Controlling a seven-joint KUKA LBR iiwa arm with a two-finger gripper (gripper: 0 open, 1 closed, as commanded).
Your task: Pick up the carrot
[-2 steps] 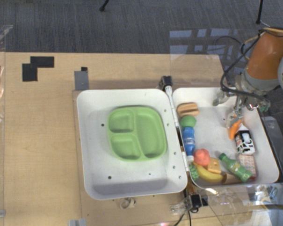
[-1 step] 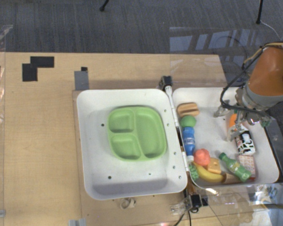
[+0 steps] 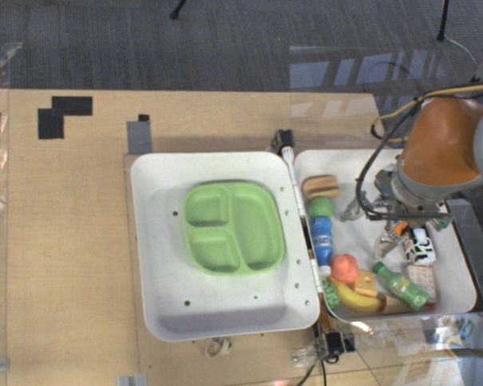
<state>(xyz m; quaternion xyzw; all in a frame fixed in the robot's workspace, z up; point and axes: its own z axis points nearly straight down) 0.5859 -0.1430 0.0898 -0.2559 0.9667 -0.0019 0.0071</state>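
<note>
The arm reaches into the right bin (image 3: pixel 470 298), its orange band (image 3: pixel 439 143) over the bin's far right part. My gripper (image 3: pixel 393 233) hangs under the wrist, low over the bin floor and largely hidden by the arm. A small orange sliver, which looks like the carrot (image 3: pixel 400 230), peeks out right at the gripper, next to a black-and-white carton (image 3: pixel 421 246). Most of the carrot is covered, and I cannot tell whether it is gripped.
The right bin also holds a bread roll (image 3: pixel 319 185), a green ball (image 3: pixel 320 206), a blue bottle (image 3: pixel 322 241), a red-orange fruit (image 3: pixel 345 268), a banana (image 3: pixel 354 298) and a green bottle (image 3: pixel 401 285). A green divided plate (image 3: pixel 231 227) lies in the left bin (image 3: pixel 162 296).
</note>
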